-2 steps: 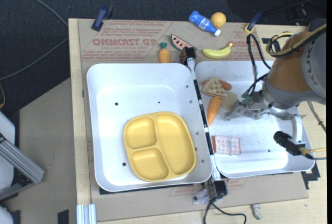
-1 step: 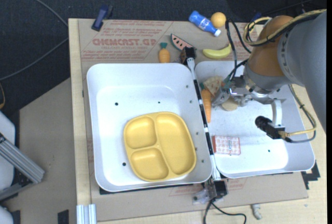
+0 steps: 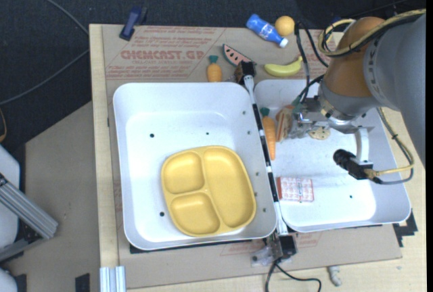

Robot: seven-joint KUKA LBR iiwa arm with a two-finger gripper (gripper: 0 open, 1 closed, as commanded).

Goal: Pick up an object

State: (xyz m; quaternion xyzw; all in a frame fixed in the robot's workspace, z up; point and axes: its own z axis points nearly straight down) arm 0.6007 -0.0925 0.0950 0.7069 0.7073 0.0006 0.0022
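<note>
Reaching into the right white bin (image 3: 379, 209), the grey arm's gripper (image 3: 292, 123) hovers beside a slim orange carrot-like toy (image 3: 270, 135) lying against the bin's left wall. Whether its jaws are closed, I cannot tell; nothing looks lifted yet, so the pick remains.

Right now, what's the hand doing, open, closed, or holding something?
Hand: low in the right bin, beside the carrot; open, closed or holding cannot be told.

Arm (image 3: 379, 61) reaching from right, wrist bent down, pincer (image 3: 298, 123) low.
</note>
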